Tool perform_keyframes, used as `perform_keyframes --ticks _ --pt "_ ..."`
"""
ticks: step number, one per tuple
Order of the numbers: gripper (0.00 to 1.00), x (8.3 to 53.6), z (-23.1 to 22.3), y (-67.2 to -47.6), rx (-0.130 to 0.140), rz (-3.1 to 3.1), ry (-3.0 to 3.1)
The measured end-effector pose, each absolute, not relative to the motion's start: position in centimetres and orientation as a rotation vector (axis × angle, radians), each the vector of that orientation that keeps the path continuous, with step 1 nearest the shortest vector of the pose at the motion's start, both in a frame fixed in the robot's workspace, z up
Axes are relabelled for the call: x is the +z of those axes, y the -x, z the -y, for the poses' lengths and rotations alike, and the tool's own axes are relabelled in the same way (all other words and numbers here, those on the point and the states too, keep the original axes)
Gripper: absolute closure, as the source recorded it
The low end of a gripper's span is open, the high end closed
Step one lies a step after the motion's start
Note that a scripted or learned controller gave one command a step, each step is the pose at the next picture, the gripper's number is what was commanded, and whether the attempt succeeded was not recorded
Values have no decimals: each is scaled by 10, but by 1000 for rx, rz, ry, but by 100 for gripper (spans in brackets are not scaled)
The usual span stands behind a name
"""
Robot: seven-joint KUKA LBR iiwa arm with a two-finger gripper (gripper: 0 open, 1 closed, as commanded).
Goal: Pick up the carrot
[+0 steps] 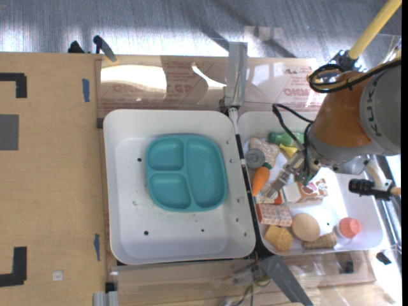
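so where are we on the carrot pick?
Done: the end effector is down in the right bin, right beside the carrot. In hand: nothing I can confirm; the carrot lies in the bin by the left wall. Left: grip it and lift it clear of the other food.

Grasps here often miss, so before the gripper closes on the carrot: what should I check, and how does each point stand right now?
1. Carrot in view in the right bin: ok.
2. Gripper near the carrot: ok, just to its right.
3. Carrot between the fingers: cannot tell.
4. Room around the carrot: not ok, a grey can and a flat packet crowd it.
5. Teal tray out of the way: ok, in the left bin.
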State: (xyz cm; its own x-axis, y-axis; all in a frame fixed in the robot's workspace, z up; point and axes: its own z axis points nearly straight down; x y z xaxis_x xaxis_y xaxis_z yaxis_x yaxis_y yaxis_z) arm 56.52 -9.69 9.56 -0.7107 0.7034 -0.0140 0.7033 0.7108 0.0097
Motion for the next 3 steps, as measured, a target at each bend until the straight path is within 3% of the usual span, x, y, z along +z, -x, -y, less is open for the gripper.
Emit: perform_keyframes --ticks 1,2,3 --pt "0 96 98 -597 10 -2725 -1527" --pt "0 90 106 -662 -21 -2635 -1757" --pt "100 104 102 -665 -13 -2638 -1742"
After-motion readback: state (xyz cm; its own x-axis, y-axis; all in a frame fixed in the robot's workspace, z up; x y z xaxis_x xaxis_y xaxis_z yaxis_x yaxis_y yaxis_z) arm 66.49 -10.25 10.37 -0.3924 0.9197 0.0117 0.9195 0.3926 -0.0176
